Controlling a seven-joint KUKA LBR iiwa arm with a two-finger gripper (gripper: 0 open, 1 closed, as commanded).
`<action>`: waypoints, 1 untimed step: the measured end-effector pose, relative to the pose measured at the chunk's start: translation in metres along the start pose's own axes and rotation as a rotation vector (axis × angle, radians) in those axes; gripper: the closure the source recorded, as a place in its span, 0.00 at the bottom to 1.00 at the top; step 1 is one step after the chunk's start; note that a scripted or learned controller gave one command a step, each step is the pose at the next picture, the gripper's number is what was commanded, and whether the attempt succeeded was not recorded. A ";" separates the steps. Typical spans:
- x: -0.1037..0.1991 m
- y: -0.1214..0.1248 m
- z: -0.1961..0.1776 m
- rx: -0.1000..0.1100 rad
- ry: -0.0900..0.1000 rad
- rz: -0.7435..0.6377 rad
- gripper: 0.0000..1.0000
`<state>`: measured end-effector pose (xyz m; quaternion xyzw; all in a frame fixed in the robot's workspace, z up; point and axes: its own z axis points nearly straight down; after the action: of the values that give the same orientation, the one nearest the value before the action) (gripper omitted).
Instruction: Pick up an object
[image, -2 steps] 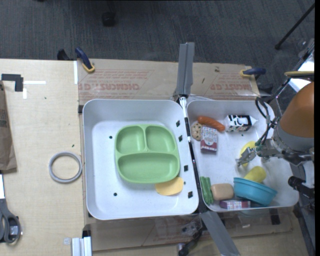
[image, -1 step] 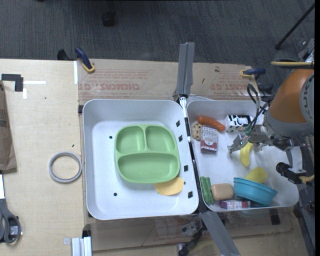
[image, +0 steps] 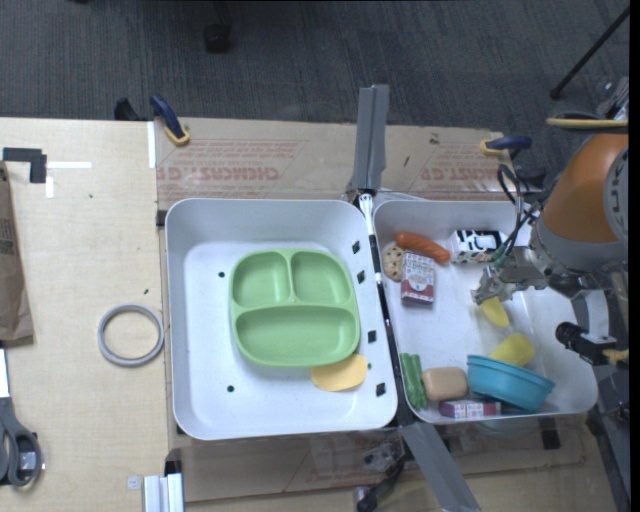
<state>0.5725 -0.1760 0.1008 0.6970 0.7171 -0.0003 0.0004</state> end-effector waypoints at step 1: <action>-0.008 -0.007 0.009 0.002 0.000 -0.004 1.00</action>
<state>0.5662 -0.1840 0.0914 0.6956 0.7185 -0.0009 -0.0005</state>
